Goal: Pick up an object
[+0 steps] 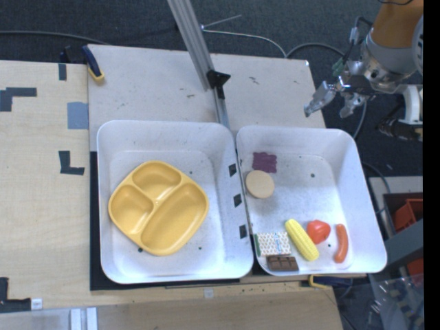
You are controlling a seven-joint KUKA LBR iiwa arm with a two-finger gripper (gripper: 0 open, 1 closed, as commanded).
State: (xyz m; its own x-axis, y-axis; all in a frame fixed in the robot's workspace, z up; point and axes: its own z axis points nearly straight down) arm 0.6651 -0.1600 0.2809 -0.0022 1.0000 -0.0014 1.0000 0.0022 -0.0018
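Hand hovers above far right of worktop, beyond right bin; fingers spread, nothing betw. them. Right bin: purple block, tan disc, corn, tomato, sausage. Left bin: yellow divided plate.

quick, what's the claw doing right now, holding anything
claw: open, nothing between its fingers, up above the far edge of the right bin.
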